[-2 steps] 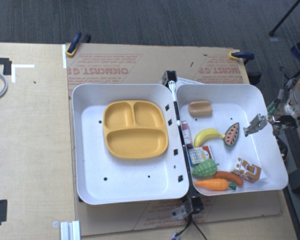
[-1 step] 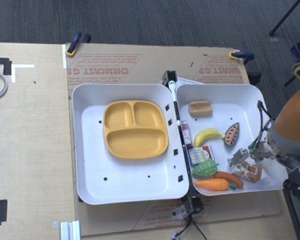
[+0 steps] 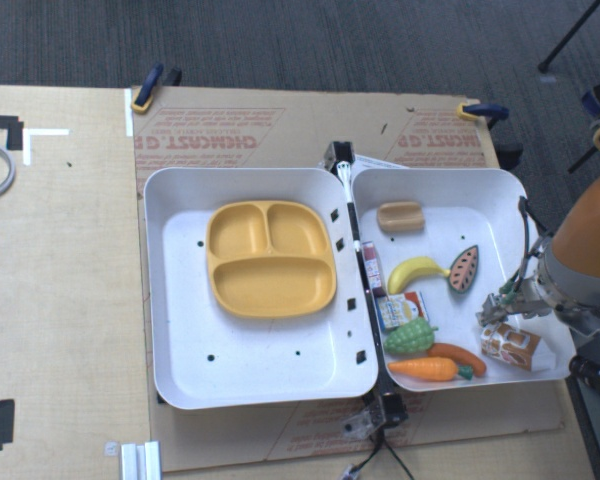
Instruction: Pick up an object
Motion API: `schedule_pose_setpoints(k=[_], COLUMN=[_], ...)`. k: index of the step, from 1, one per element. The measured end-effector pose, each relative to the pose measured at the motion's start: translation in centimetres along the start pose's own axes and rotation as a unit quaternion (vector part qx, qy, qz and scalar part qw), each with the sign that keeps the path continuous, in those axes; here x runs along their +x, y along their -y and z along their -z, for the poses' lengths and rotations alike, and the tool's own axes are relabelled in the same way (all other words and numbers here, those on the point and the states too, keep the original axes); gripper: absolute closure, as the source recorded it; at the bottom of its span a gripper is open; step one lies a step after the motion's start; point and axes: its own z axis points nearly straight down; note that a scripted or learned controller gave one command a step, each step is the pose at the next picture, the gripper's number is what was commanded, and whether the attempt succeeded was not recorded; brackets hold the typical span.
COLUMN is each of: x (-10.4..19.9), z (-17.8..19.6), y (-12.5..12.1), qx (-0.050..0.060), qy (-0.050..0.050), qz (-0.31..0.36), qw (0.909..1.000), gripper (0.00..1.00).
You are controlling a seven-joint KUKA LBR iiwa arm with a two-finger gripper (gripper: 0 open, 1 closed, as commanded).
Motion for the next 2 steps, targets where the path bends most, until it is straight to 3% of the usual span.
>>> schedule_pose_setpoints(k=[1, 2], x=[-0.4, -2.9], z=[20.6, 36.6], y=[0.0, 0.3], qx=[0.001, 0.001], qy=[0.002, 0.002], qz=[0.089, 0.061], qw=[0.9960, 0.9982], gripper=[1.00, 1.00])
